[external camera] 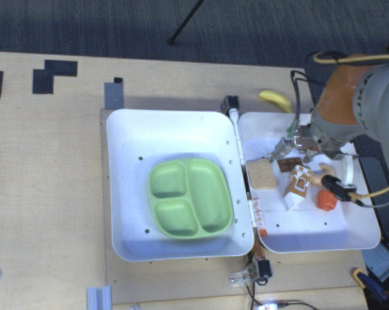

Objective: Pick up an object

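Objects for picking lie in the right bin at the frame's right: a tan block, a white-and-brown carton, an orange-red piece and a small brown piece. The left bin holds a green divided tray. The gripper hangs over the right bin's upper part; whether its fingers are open or closed cannot be told. A yellow banana lies on the bench just above that bin.

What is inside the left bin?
The left bin holds a green divided plate with three compartments. Whatever is beneath the plate is covered.
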Robot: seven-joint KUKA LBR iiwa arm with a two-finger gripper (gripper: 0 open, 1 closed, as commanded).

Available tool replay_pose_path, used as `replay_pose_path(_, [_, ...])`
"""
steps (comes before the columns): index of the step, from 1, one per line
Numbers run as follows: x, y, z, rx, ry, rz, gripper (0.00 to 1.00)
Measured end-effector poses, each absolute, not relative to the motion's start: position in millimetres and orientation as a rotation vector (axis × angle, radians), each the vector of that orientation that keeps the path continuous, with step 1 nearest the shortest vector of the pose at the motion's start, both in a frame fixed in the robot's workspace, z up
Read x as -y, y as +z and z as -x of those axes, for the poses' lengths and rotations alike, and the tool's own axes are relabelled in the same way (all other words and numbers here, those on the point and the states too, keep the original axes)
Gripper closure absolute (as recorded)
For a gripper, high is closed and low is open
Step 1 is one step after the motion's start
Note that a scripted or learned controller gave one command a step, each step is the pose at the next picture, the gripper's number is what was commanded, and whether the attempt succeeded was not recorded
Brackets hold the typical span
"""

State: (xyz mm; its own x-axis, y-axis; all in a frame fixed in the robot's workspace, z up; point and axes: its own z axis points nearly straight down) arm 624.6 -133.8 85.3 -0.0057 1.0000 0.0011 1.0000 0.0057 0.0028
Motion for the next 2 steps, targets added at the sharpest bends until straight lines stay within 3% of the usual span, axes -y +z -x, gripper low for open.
replay_pose_path(1, [135, 97, -626.3, -2.224, 0.009, -2.209, 1.00])
replay_pose_path(2, [71, 186, -601.4, -2.226, 0.006, -2.213, 1.00])
